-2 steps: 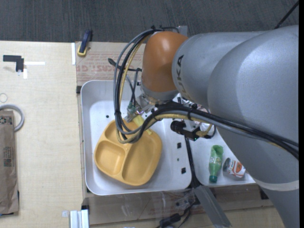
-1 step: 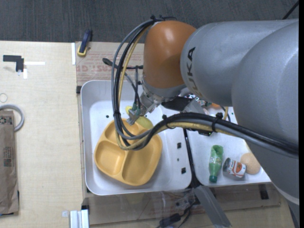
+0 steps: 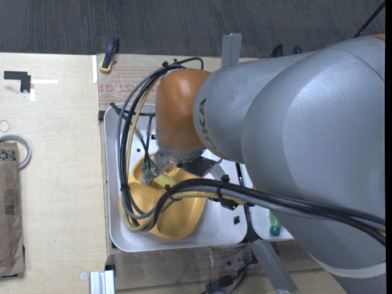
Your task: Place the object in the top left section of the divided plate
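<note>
Arm (image 3: 294,139) over yellow divided plate (image 3: 177,216); partial "KU" lettering on casing.

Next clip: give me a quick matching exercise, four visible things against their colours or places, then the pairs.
Things:
1. plate
2. arm band
3. bin
4. cables

Descriptions:
a. white, holds the plate
b. orange, above the wrist
c. yellow, lying in the bin
d. black, looping down past the wrist

Pairs: 1-c, 2-b, 3-a, 4-d
</note>
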Available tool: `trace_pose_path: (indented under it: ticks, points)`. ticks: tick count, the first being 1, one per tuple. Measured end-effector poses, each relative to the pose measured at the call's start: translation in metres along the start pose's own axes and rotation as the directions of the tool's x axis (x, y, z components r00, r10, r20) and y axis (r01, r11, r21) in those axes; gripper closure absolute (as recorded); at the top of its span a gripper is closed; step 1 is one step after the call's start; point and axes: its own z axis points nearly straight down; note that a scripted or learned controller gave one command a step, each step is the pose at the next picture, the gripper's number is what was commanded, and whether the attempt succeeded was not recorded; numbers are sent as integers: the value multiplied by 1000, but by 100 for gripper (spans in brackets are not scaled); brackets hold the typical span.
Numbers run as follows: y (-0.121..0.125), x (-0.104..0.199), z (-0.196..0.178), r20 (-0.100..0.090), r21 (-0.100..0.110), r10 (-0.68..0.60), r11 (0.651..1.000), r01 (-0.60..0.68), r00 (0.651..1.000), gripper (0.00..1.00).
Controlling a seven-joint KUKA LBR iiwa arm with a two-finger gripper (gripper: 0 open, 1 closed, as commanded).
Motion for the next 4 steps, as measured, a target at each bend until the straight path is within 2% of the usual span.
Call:
trace_pose_path:
  ticks: [1,2,3,4]
  points:
    - [-44,-13,1,22,-35,-357,933,357,934,100]
    - [-43,-21,0,40,-41,-349,936,351,936,0]
    - [18,-111,3,6,-19,-280,960,280,960,0]
    - [0,-19,13,0,-2,-256,967,256,967,0]
